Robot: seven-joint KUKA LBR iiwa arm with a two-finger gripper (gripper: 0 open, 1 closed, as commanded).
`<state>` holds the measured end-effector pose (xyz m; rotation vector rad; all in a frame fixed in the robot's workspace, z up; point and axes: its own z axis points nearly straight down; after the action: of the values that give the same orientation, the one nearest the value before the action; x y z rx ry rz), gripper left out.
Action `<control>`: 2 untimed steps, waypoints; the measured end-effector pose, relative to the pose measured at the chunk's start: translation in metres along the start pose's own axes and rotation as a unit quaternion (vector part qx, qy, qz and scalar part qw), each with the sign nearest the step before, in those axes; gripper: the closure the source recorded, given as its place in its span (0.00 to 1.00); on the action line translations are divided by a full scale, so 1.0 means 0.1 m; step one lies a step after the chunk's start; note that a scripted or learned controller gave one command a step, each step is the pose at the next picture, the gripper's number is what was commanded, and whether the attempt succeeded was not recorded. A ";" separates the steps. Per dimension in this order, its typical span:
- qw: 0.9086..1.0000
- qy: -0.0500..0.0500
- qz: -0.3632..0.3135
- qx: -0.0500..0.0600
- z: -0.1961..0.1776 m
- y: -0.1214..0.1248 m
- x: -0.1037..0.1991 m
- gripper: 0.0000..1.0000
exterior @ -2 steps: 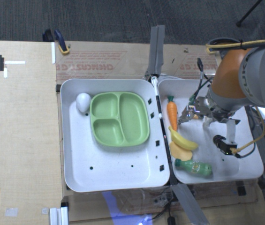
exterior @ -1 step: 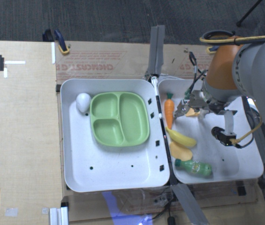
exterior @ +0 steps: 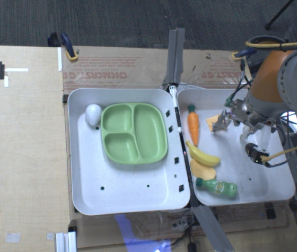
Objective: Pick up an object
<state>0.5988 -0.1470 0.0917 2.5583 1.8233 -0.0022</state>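
Note:
The right bin (exterior: 274,188) holds an orange carrot (exterior: 193,126) with a green top, a yellow banana (exterior: 203,156), a pale orange piece (exterior: 202,169) under the banana, a green bottle (exterior: 217,187) lying on its side, and a small yellow wedge (exterior: 212,122). My gripper (exterior: 233,128) hangs over the upper middle of this bin, just right of the yellow wedge. It is open, its two fingers spread apart with nothing between them. The left finger (exterior: 221,124) is close beside the wedge.
In the left bin (exterior: 85,182) sit a green divided plate (exterior: 134,133) and a white ball (exterior: 93,114) at its upper left. A black cable loop (exterior: 257,155) dangles below the wrist. The right half of the right bin floor is bare.

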 end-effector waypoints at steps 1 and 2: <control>0.999 0.000 -0.039 0.001 0.00 -0.41 0.34 0.00; 0.998 0.000 -0.058 0.000 0.00 0.41 0.65 0.00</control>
<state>0.6587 -0.0990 0.0919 2.4482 1.9673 -0.0030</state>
